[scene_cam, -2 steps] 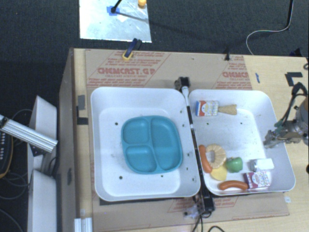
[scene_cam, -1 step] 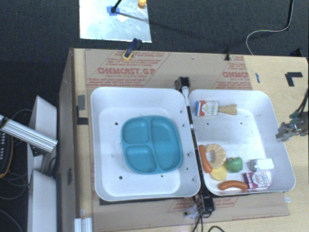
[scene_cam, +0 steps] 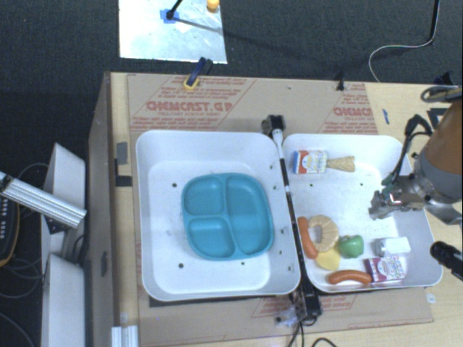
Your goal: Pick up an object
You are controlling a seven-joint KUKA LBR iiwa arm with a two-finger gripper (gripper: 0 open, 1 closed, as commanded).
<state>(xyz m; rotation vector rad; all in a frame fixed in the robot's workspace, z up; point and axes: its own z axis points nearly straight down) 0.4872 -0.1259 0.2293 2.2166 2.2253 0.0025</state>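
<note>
Over the right bin [scene_cam: 416, 284] the gripper [scene_cam: 381, 207] hung low at the bin's right side, and I could not tell what its pincer was doing. Nothing looked lifted: the green apple [scene_cam: 351, 246], sausage [scene_cam: 348, 277], carton [scene_cam: 309, 162] and small boxes [scene_cam: 387, 260] all lay on the floor of the bin, so the pick seemed undone. The left bin [scene_cam: 155, 165] held a blue divided plate [scene_cam: 226, 216]; both bins sat on a cardboard-covered bench [scene_cam: 217, 101] above dark carpet [scene_cam: 51, 63].
</note>
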